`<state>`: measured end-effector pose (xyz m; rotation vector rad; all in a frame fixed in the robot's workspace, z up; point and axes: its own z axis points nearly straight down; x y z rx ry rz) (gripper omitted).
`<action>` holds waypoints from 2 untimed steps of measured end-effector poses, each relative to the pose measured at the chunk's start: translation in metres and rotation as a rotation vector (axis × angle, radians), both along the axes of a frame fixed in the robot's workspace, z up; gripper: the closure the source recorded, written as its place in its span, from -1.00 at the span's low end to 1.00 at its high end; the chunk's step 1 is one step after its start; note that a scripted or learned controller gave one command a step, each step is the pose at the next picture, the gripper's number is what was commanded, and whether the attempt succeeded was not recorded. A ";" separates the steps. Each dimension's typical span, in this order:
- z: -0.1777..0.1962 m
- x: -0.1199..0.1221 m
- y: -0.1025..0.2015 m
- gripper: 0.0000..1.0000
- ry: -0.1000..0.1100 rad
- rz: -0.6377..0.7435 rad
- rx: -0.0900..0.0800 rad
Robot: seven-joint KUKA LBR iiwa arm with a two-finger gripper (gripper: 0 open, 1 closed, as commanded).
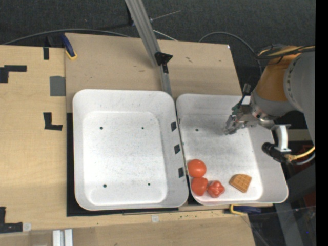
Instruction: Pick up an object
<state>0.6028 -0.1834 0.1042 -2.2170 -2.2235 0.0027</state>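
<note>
In the right bin (pixel 215 137) lie a round orange-red tomato-like object (pixel 197 168), a red strawberry-like piece (pixel 200 185), a red pepper-like piece (pixel 216 189) and a tan waffle-like biscuit (pixel 240 182), all near the front edge. My gripper (pixel 233 125) hangs over the right bin's back right part, well behind these objects. Nothing shows between its fingertips.
The left bin (pixel 123 147) sits beside the right one on the wooden bench (pixel 113 60). A slanted metal rail (pixel 146 29) runs from the top down to the gap between the bins. Black clips (pixel 177 148) line that gap.
</note>
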 end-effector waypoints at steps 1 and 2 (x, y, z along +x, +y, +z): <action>0.064 0.003 0.002 1.00 -0.008 0.000 -0.001; 0.107 0.006 0.005 1.00 -0.006 -0.001 0.000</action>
